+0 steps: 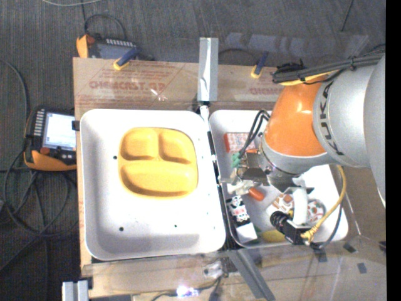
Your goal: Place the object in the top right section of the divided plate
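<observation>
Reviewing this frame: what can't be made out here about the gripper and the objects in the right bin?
- Gripper: in the camera view the arm covers it, so open or shut cannot be told.
- Right bin: much of its floor lies under the arm; anything there is hidden.
- Small objects along its left wall: too small and cluttered to identify.
- Divided plate in the left bin: in full view, its sections hold nothing.

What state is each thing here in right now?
Divided plate: lying flat in the left bin, nothing in its sections.
Arm: reaching over the right bin.
Small objects: lying loose in the right bin.
Handheld screen: lit.
</observation>
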`<state>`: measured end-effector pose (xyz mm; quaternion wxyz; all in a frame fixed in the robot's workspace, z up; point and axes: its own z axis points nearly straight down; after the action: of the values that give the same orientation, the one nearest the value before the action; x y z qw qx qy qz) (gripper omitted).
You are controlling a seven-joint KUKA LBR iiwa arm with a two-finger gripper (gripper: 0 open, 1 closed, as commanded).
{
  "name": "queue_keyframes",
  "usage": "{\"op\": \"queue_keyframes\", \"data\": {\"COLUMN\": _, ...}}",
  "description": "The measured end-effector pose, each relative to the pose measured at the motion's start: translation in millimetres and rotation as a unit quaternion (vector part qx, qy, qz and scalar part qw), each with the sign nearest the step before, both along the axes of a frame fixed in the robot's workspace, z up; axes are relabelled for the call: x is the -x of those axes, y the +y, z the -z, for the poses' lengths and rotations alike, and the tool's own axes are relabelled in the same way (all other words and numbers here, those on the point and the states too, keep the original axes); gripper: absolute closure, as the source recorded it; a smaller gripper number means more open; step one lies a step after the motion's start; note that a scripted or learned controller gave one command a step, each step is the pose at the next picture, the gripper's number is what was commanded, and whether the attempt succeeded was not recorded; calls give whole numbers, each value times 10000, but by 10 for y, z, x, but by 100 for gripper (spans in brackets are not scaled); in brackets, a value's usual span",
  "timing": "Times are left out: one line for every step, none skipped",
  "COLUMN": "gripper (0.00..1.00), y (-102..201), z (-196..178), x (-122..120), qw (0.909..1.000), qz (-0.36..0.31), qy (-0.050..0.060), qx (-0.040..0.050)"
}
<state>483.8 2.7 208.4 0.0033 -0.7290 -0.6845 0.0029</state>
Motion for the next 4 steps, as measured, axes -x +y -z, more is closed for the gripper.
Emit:
{"op": "queue_keyframes", "data": {"gripper": 100, "y": 628, "z": -80, "x": 0, "qw": 9937, "qz": -1118, "qy": -8, "qx": 6}}
{"op": "queue_keyframes", "data": {"gripper": 100, "y": 94, "z": 286, "x": -64, "qw": 9978, "qz": 662, "qy": 3, "qx": 18}}
{"op": "queue_keyframes", "data": {"gripper": 100, "y": 875, "z": 291, "x": 12, "qw": 9855, "qz": 1696, "qy": 5, "qx": 34}}
{"op": "queue_keyframes", "data": {"gripper": 100, "y": 1231, "z": 912, "x": -176, "qw": 9242, "qz": 3820, "qy": -14, "qx": 50}}
